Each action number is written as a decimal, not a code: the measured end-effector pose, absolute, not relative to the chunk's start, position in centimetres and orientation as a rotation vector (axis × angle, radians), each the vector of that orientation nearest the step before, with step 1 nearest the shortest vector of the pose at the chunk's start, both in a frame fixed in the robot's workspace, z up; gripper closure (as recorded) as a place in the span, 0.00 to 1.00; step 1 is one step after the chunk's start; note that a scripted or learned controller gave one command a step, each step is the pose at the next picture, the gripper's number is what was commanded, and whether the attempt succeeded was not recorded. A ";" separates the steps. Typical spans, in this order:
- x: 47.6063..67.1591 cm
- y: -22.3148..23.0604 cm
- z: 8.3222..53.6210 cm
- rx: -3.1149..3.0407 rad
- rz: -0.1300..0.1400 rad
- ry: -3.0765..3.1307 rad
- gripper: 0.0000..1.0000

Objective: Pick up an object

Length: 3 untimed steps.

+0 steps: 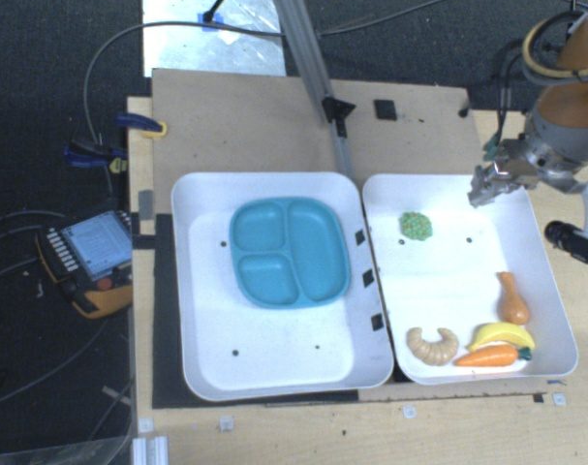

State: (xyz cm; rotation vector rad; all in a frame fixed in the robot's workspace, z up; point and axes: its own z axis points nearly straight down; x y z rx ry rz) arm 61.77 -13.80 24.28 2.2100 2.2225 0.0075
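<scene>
In the right bin (439, 289) lie a green broccoli piece (416, 226) near the back left, an orange drumstick-shaped piece (511, 299) at the right, and a tan croissant (433, 345), a yellow banana (503, 335) and an orange carrot (489, 357) along the front edge. My gripper (485, 188) hangs over the back right corner of that bin, right of the broccoli and well behind the other pieces. Nothing shows between its fingers.
The left bin (206, 347) holds a blue divided plate (290, 251). A grey pole (303, 42) slants across the back of the bench. Cables and a handheld pendant (88, 260) lie off the bench at the left.
</scene>
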 end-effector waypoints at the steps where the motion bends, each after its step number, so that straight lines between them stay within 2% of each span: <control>1: 61.9 -13.8 24.9 2.213 0.004 2.226 1.00; 3: 62.0 -4.1 25.5 2.211 0.003 2.232 1.00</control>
